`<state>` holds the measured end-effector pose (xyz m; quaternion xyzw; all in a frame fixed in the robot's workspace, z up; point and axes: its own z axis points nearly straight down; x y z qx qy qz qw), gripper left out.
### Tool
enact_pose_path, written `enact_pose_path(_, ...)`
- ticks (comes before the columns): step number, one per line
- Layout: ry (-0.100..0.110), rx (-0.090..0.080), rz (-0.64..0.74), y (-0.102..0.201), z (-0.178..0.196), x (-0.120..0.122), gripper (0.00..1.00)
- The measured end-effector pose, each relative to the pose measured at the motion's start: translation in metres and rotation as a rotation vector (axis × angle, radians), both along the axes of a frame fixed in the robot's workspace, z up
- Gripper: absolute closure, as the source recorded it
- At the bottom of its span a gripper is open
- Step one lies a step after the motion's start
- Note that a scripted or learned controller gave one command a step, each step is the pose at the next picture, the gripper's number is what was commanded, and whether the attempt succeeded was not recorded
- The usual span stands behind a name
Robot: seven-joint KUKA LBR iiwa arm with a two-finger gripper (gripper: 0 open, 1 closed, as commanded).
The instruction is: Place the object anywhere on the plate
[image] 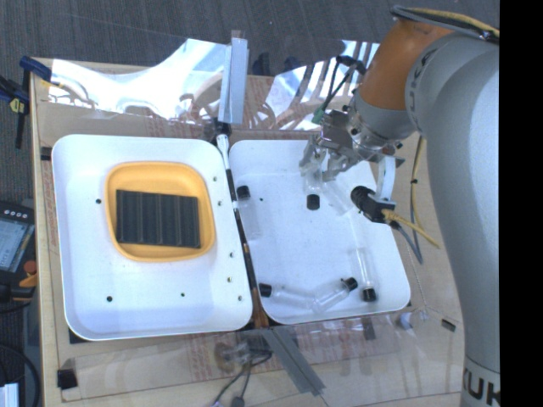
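Camera view: claw near right bin's far rim (plate leftward).

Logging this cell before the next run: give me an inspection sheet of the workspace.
Surface: wooden bench bearing two shallow white bins, left bin and right bin, side by side.
Job's things: yellow plate with a dark ribbed centre lies in the left bin; clear tubes with black caps lie near the right bin's front edge.
Clutter: a small black piece in the right bin.
Grippers: gripper hangs over the right bin's back part; fingers' state unclear.
Cables: yellow and black cables run along the arm side.
Surroundings: crumpled clear plastic sheet behind the bins; a device at the left edge.
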<state>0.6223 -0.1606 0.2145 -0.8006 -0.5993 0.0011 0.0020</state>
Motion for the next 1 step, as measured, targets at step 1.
enact_pose_path(1,0.0,0.0,0.0,0.0,0.0001,0.0,0.0)
